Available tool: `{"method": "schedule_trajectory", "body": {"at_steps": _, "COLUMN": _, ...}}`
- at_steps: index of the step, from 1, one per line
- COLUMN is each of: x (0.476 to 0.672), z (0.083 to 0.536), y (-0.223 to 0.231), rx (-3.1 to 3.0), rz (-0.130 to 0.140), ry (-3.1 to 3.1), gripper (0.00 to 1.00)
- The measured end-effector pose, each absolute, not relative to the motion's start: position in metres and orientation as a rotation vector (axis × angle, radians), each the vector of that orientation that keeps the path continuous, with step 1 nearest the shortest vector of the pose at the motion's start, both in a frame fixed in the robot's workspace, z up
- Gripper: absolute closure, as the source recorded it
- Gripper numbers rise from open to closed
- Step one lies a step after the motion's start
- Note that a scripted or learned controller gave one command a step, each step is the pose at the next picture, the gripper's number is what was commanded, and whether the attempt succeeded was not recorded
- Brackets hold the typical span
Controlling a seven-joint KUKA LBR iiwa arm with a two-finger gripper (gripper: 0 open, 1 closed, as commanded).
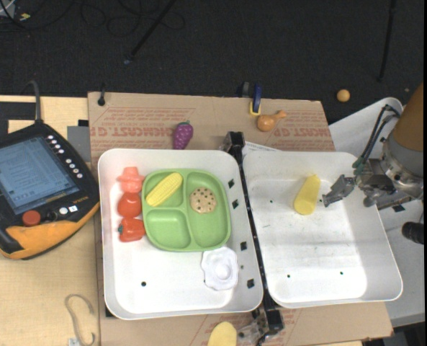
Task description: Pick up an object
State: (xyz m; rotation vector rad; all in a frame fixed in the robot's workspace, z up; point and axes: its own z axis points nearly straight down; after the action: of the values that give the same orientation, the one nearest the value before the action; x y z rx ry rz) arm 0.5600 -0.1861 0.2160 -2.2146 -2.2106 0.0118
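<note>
A yellow cylinder-like object (307,194) lies in the upper middle of the right bin (328,265). My gripper (361,193) hovers at that bin's right side, just right of the yellow object and apart from it. Its fingers are spread open, the left fingertip (335,192) pointing toward the object, and nothing sits between them. The left bin (163,287) holds a green divided plate (177,229) carrying a corn cob (163,187) and a cookie (203,200). Red and orange toys (129,204) lie left of the plate and a white object (220,269) below it.
A teach pendant (26,186) rests on the bench at left. Purple grapes (183,133), an orange pear-shaped toy (269,120) and a blue-yellow clamp (256,101) sit on the cardboard behind the bins. An orange ball (343,95) lies further back, a yellow item (222,334) at the front edge.
</note>
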Motion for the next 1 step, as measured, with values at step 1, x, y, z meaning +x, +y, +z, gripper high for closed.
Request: {"method": "schedule_trajectory", "body": {"at_steps": 1, "x": 0.5627, "z": 0.2231, "y": -0.1865, "rx": -2.221, "rz": 0.001, "ry": -2.221, "gripper": 0.00}}
